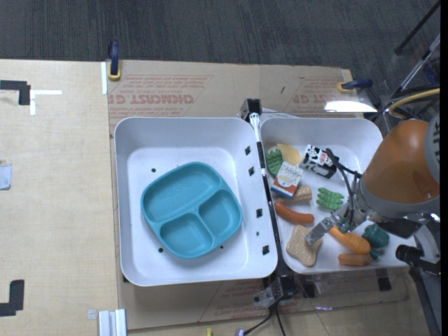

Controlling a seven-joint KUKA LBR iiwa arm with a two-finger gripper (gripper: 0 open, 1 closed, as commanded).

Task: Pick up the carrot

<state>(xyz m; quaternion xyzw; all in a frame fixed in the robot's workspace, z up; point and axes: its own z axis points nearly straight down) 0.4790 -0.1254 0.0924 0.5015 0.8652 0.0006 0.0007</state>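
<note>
The carrot [352, 241] is orange with a dark green top [376, 236]. It lies near the front right of the right bin [364, 128], its thin end pointing left. My gripper [332, 226] hangs low over that thin end, reaching in from the right under the orange band [402, 166]. Its fingers stand open: one grey finger [318, 232] sits over the edge of a bread slice [302, 248], the other closer to the wrist. The carrot's tip lies in the gap between them, and I see no grip on it.
The right bin also holds a red sausage [294, 214], a second orange piece [353, 260], a green toy [329, 199], a small carton [287, 180], a cow figure [320, 159] and a leafy green piece [273, 162]. In the left bin [133, 187] lies a blue divided plate [191, 209].
</note>
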